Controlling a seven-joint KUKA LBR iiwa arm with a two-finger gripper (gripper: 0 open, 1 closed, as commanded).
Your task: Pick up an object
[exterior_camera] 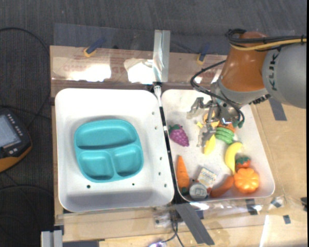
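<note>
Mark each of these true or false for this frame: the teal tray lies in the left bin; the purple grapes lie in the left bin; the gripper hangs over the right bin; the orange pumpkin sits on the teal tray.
1. The teal tray lies in the left bin: true.
2. The purple grapes lie in the left bin: false, they lie in the right bin.
3. The gripper hangs over the right bin: true.
4. The orange pumpkin sits on the teal tray: false, it sits in the right bin's near right corner.
</note>
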